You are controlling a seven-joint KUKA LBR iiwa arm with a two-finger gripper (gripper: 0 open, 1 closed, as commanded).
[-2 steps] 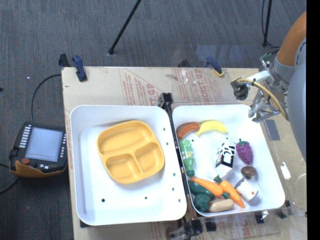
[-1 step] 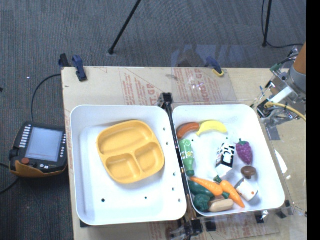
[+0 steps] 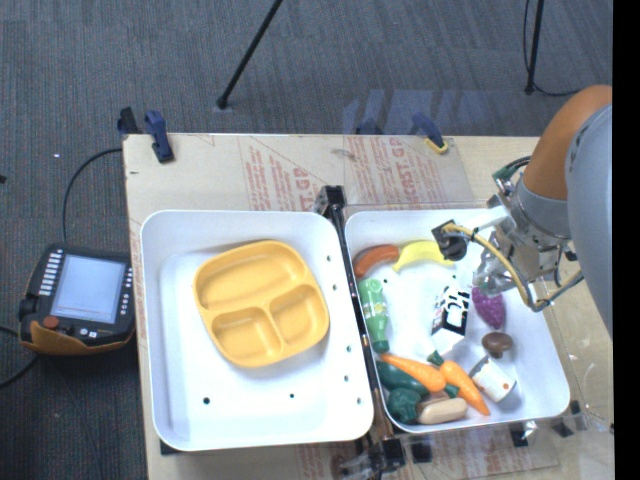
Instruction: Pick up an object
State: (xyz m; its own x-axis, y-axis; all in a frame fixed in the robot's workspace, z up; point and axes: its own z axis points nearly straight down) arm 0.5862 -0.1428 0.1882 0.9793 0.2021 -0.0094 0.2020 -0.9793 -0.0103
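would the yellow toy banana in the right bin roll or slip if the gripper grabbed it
The yellow toy banana looks like smooth moulded plastic, so probably stiff, light and somewhat slippery. Its curved, tapering shape would likely rock or pivot rather than roll, perhaps nudging the reddish-brown toy sausage beside it.

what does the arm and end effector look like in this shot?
Grey arm with an orange band above the wrist. The wrist section below it is grey with teal-green trim. The gripper is a cluster of pale metallic and translucent parts, with a small black block and a yellow cable on its left side. Finer detail is too blurred to tell.
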